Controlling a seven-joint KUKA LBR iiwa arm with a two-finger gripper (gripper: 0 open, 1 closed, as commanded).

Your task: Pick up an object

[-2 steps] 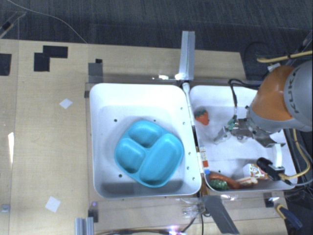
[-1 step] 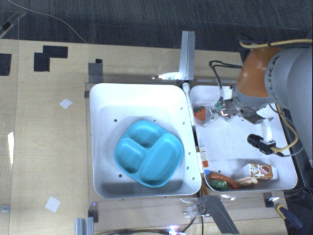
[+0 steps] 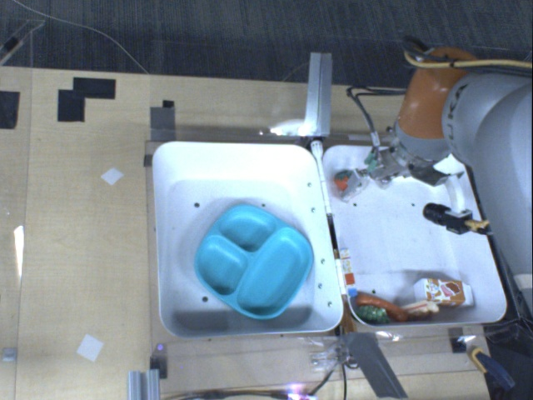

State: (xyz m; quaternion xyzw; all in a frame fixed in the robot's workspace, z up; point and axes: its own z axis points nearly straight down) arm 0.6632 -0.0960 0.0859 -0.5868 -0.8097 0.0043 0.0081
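Our tally, kind by kind
We count two white bins, left bin (image 3: 179,182) and right bin (image 3: 400,244); one blue divided plate (image 3: 254,261); one printed carton (image 3: 443,291); one small red-and-green piece (image 3: 341,178); a red-green-orange jumble (image 3: 375,310) near bottom centre we cannot separate.

1. Left bin (image 3: 179,182): blue divided plate (image 3: 250,261) fills centre and lower part; upper strip bare.
2. Right bin (image 3: 391,248): middle bare; carton (image 3: 441,292) and red-green items (image 3: 379,309) line the lower edge; arm (image 3: 491,132) overhangs upper right.
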